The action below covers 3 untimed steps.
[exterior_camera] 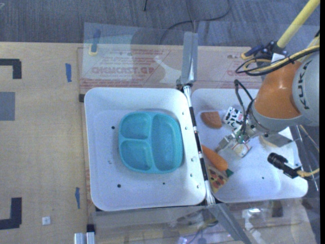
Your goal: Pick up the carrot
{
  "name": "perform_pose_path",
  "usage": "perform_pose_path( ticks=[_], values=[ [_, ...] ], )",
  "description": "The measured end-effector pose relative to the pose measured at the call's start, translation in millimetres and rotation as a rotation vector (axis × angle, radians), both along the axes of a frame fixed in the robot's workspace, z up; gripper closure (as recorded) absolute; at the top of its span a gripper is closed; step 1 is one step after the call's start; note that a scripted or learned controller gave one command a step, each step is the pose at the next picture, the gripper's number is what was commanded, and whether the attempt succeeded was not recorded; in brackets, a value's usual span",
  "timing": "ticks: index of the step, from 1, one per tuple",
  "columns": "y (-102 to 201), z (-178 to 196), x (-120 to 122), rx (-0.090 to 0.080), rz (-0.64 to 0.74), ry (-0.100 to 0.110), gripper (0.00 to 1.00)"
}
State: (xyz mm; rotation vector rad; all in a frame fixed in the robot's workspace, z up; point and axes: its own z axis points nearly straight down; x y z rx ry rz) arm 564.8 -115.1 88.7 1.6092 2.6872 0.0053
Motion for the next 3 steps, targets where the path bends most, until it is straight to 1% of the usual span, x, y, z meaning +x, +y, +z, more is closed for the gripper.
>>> perform_pose_path(
  ticks=[1, 2, 3],
  values=[
    [7, 3, -54, -0.013, 0.356, -0.016, 0.00],
    [5, 12, -56, -0.008, 0.349, -0.014, 1.00],
    [93, 96, -52, 0.001, 0.096, 0.007, 1.00]
  ],
)
